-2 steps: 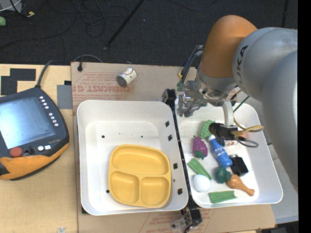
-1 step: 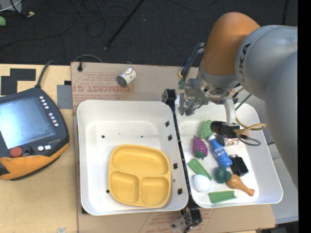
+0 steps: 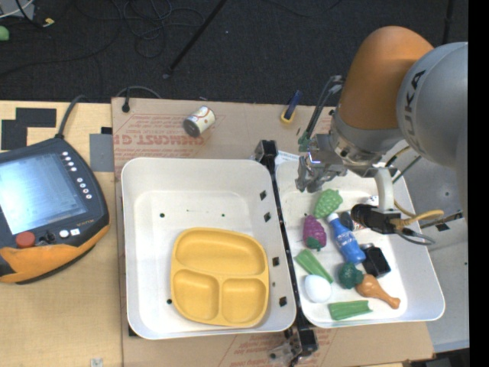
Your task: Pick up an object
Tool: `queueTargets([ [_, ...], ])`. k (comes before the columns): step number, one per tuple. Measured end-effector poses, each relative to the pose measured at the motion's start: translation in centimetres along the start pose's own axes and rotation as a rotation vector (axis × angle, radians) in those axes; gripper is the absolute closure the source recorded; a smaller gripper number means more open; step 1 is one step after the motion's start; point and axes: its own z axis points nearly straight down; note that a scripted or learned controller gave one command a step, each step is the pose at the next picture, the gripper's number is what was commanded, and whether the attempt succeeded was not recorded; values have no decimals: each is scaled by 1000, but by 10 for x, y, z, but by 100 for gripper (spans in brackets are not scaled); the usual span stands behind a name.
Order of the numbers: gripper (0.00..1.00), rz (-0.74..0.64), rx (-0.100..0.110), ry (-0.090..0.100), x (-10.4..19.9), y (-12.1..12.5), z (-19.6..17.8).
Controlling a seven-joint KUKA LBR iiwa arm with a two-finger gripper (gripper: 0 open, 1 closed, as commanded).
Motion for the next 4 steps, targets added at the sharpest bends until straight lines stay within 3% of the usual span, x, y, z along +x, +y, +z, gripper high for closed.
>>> queueTargets([
  [1, 100, -6, -11, 1, 30, -37, -108],
  [2, 100, 3, 8, -3, -25, -29, -6],
  [3, 100, -8, -6, 1, 40, -69, -78],
  [4, 100, -6, -11, 2, 57, -119, -177],
])
